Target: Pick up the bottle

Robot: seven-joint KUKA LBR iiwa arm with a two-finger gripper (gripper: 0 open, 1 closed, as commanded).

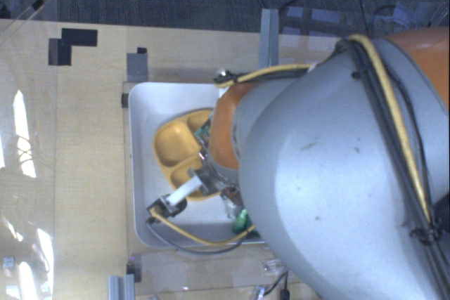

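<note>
- The big smooth grey metal arm with the orange band (pixel 337 172) hangs low over the shallow white plastic bin (pixel 140 151). Its wrist points down into the bin, so my guess is it's set up for a top-down grab.
- The two-finger gripper (pixel 213 178) is tucked under the wrist, right at the bin floor. Honestly I can't tell if it's apart, together or clamped on anything, because the arm's bulk blocks it from this angle.
- The bottle is the hard part, since I can't pick it out for sure. My best candidate is a small pale, clear-looking thing (pixel 230 206) just beside the gripper on the bin's near-wall side, half under the arm. It's too hidden to say if it's upright or lying down, or whether the gripper is touching it.
- Touching that candidate, on its side away from the gripper, there's a small bright green piece (pixel 241 222). It could be a cap or a label, or it could be a separate item entirely.
- On the gripper's other side, away from the arm, sits a glossy yellow two-lobed plastic dish-like thing (pixel 176 147). It's rounded and hollowed, and it looks slick. It's touching or nearly touching the gripper, so it's probably just clutter in the way.
- The bin has rounded corners and smooth low walls, and it rests on a pale wood-grain bench (pixel 77 172). If the target really is clear plastic, I'd expect it to be light and slippery, so it could skid on that floor.
</note>
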